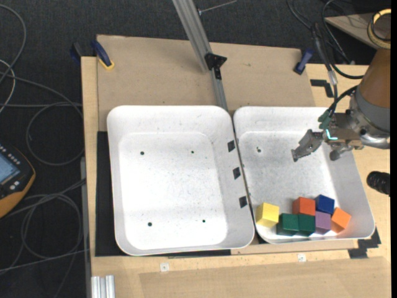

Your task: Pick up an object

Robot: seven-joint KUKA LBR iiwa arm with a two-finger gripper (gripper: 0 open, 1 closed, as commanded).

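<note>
Two white bins sit side by side on the tabletop (155, 61). The left bin (124, 129) and the right bin (279, 120) meet at their inner rims. The arm (375, 92) reaches in from the right, its claw (308, 146) above the right bin's floor. Along the near edge lie a yellow block (268, 213), two green blocks (296, 223), a red block (304, 205), a blue block (325, 203), a purple block (323, 220) and an orange block (340, 217), crowded together.

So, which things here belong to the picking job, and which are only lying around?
For the job:
- gripper, above the right bin
- blocks in that bin's near end: yellow block, green block, red block, blue block, purple block, orange block

Lying about:
- left bin
- blue clamps
- floor cables
</note>
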